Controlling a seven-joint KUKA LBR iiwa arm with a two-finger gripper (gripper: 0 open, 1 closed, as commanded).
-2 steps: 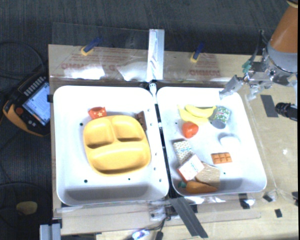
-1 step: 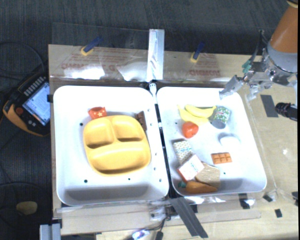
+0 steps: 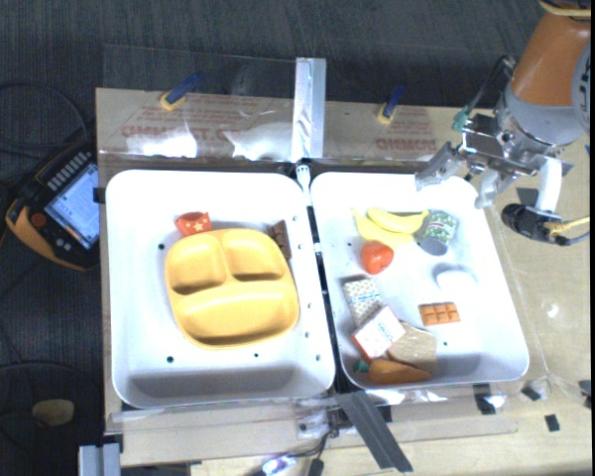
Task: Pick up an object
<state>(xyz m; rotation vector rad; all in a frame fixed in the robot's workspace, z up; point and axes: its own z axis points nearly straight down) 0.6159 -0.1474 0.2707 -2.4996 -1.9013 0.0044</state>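
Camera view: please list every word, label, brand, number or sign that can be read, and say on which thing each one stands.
No text can be read here.
Red print on the clear sheet behind the bins: too blurred.
Label on the small can: too small.
Screen of the handheld controller: too blurred.
Patterned small boxes: no legible words.

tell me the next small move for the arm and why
Probably bring the tool down and inward over the can. The tool sits above the right bin's far corner with nothing between its fingers, and the can, beside the banana, is the nearest object.
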